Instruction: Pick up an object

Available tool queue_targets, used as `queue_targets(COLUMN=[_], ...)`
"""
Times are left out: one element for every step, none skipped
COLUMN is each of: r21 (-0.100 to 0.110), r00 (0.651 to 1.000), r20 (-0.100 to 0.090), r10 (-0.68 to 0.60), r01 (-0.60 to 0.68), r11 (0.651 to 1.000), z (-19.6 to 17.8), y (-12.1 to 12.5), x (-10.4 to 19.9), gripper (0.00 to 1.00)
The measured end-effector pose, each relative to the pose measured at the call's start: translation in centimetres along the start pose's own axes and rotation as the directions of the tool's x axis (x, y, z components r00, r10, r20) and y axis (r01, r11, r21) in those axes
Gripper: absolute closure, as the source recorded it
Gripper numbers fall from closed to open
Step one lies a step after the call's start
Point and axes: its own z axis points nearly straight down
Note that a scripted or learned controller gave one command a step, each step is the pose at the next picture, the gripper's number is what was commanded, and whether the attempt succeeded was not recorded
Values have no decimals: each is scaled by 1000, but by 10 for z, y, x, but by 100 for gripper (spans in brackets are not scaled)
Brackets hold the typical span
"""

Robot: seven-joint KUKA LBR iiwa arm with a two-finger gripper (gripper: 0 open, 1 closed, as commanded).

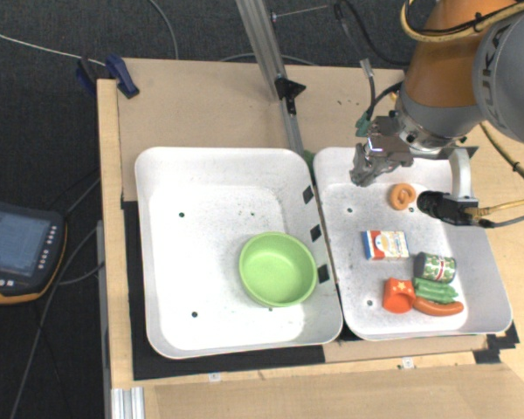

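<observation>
Claw point(364, 175) hangs over the right bin's point(485, 314) upper left corner, nothing between its tips; released or clenched, cannot tell. Nearest thing: orange ring point(403, 196), just right of it. Carton point(385, 244), can point(436, 267), red cup point(398, 296) lie farther off. Judged: reaching stage. Next: shift right, descend.

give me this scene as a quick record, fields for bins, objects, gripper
left bin: holds a green bowl, upright, near its right wall
right bin: holds an orange ring-shaped piece, a small white carton, a green can on its side, an orange cup, a red and green piece
gripper: over the right bin's far left part, nothing seen held
nearest object to gripper: the orange ring-shaped piece, apart from it
</observation>
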Motion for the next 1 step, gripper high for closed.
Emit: queue_targets(r21=[-1], r00=[1000], r20=[-1], r10=[-1], r01=[1], r11=[1000], z=[-2], y=[-9], x=[57], gripper=[100])
